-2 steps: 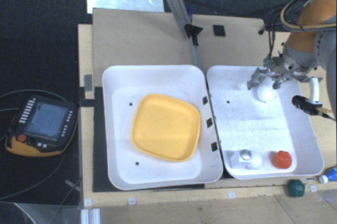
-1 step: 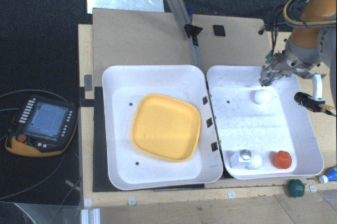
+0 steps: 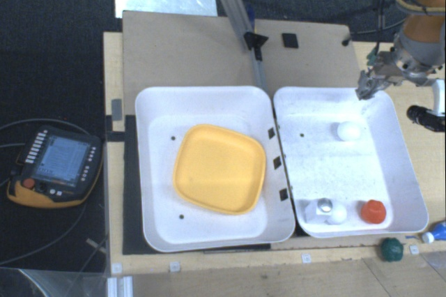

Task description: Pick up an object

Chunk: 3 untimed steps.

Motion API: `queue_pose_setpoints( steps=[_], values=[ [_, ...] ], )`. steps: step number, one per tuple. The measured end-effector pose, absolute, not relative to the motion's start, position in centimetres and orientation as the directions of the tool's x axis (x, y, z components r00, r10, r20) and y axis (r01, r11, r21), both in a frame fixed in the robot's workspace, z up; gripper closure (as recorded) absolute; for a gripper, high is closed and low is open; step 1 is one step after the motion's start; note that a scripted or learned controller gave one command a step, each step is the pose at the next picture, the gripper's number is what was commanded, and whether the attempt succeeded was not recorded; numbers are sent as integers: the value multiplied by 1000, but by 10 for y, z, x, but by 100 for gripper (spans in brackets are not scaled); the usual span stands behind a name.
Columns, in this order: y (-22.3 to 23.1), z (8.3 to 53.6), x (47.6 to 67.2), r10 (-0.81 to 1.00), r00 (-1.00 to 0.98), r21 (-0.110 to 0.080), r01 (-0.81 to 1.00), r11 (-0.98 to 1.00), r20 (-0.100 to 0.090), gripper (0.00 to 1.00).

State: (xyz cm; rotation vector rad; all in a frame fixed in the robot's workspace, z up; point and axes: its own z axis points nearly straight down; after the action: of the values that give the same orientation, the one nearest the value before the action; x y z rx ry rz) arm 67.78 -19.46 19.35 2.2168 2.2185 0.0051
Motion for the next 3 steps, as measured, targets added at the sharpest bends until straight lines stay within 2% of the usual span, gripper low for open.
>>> queue_pose_setpoints(
  steps=[1,3],
  values=[
    [-195,224,679,1000,-1,4,1000,1,-1,100],
    [-96,242,638,1000,-4,2,1000,4,1,100]
  ],
)
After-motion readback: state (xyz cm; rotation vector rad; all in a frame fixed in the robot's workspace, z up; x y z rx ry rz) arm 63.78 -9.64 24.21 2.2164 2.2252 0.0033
